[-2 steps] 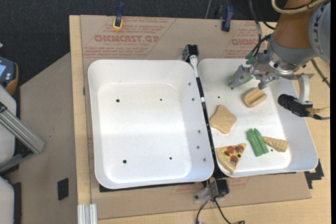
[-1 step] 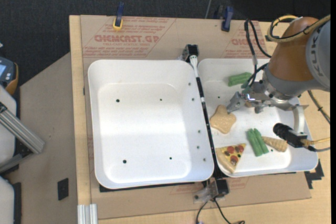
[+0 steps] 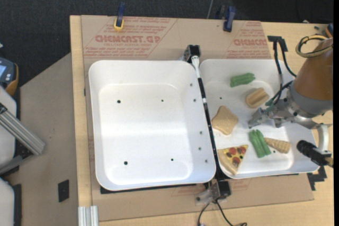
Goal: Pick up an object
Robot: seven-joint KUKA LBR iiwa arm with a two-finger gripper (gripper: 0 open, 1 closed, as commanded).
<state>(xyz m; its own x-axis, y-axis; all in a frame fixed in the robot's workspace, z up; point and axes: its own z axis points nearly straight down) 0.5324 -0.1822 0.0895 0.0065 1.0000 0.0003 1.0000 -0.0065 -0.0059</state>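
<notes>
Arm (image 3: 315,79) enters over the right bin (image 3: 212,69), on that bin's far-right side. Broad orange band, rounded, matte. Below it a grey collar, lighter along its lower rim. Black cables loop above the orange band and trail down beside it. Wrist end toward the bin's middle: dark grey metal gripper (image 3: 256,120), thin angular parts, teal-green glints. White bracket with black knob at lower right.

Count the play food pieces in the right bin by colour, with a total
Green: 2, a pod and a bundle
Tan: 3, a bread slice, a roll and a cone
Multicoloured: 1, a pizza slice
Total: 6
</notes>
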